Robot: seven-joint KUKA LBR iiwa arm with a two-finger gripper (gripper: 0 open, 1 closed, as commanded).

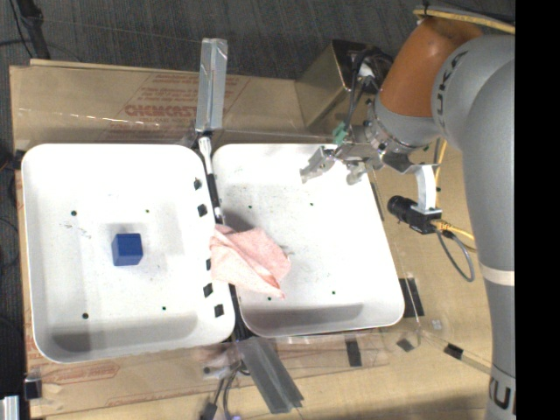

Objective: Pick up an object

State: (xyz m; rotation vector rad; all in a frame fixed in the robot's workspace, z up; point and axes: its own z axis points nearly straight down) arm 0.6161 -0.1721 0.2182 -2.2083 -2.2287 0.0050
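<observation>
Pink and soft, the cloth (248,260) is the thing nearest to us, so we think it is the one to go for. It lies in the right bin (350,261), pushed up against that bin's left wall, next to the strip where the two bins meet. Our gripper (335,166) hangs over the far part of the same bin, near its back edge. So the cloth lies toward the near-left from the gripper, a fair way off but in the same bin. The cloth is crumpled into a lump with folds, and a pointed corner sticks out toward the middle of the bin. Its long side runs at a slant, from the left wall toward the front of the bin. Our two fingers look spread apart, with nothing between them. A small blue cube (128,248) sits in the left bin (52,199), well apart from us, so we judge the cloth is the easier pick.
</observation>
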